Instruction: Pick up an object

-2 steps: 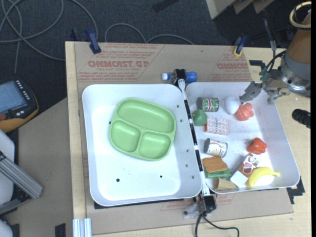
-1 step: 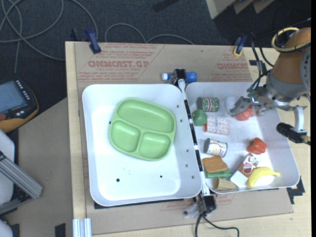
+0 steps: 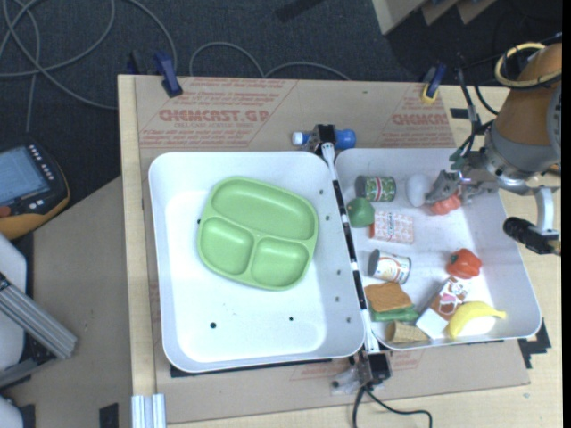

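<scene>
My gripper (image 3: 445, 188) is low over the back right part of the right bin (image 3: 522, 279), at the end of the grey arm with its orange band (image 3: 528, 105). A small orange-red object (image 3: 444, 206) lies right under its tip, touching or nearly touching it. Whether it is gripped cannot be made out. A white round object (image 3: 417, 186) and a green-labelled can (image 3: 376, 187) lie just left of the gripper.
The right bin also holds a green item (image 3: 359, 210), a red-patterned packet (image 3: 393, 226), a small can (image 3: 391, 267), a red fruit (image 3: 464, 262), a banana (image 3: 475, 316), a carton (image 3: 451, 297) and bread (image 3: 388, 297). A green divided plate (image 3: 257, 234) lies in the left bin (image 3: 178, 310).
</scene>
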Tool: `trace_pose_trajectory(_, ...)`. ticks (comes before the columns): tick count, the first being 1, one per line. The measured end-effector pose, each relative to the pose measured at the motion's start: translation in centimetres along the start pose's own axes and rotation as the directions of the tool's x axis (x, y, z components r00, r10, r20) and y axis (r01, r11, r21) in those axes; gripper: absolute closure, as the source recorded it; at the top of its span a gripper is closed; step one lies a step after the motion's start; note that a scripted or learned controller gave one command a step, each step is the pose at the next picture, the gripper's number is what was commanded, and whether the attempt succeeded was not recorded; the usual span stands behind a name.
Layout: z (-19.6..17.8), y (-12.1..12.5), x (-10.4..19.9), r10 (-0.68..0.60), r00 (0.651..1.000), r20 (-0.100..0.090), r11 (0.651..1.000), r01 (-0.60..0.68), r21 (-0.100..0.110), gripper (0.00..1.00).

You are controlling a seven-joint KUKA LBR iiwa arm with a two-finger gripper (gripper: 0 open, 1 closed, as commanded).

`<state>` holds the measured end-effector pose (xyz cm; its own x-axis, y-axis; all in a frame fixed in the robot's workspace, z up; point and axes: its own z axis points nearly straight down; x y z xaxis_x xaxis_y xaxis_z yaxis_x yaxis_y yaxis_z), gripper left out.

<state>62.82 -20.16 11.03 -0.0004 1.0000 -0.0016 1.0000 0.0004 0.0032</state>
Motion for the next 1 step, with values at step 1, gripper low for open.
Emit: trace_pose_trajectory(1, 2.04, 2.27, 5.79, 0.000, 1.000, -0.002, 0.999, 0.000, 0.043, 1.00)
